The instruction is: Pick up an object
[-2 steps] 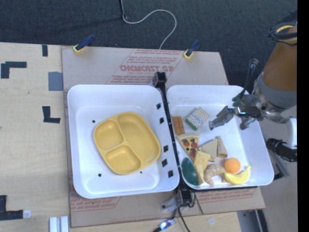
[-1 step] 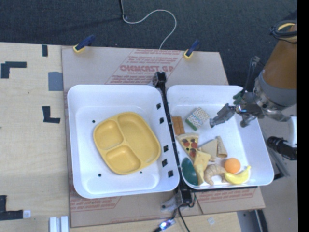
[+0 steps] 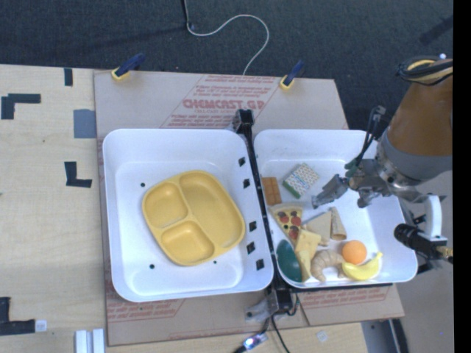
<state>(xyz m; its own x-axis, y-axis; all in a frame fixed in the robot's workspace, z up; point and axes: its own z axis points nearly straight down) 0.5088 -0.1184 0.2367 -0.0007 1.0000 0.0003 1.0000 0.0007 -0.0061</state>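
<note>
Crowding is the main hazard, to my eye; the toy foods in the right bin (image 3: pixel 383 267) lie packed into its lower half, so fingers coming down on one piece could nudge a neighbour, wedge between two, or close on an edge and let the piece slip out; the pieces are also flat or rounded (the orange ball (image 3: pixel 355 251) looks apt to roll, the pizza slice (image 3: pixel 288 218) lies flat against the floor), which I judge makes a clean pinch harder. A second risk is the black divider (image 3: pixel 252 190) between the bins, just left of the pizza slice and the brown cracker (image 3: pixel 271 190); a reach that far left might strike it. The gripper (image 3: pixel 330 191) sits at centre right of the frame over the right bin, and whether it is released or clenched I cannot tell; nothing shows held in it. The nearest candidates lie just beside it: the green-and-white box (image 3: pixel 301 179) to its upper left, the cheese wedge (image 3: pixel 314 229) and the cone-shaped piece (image 3: pixel 336 225) just below; the banana (image 3: pixel 363 268) and the dark green piece (image 3: pixel 288 262) lie further toward the lower edge; the yellow tray (image 3: pixel 193 217) rests well apart in the left bin (image 3: pixel 118 197).
</note>
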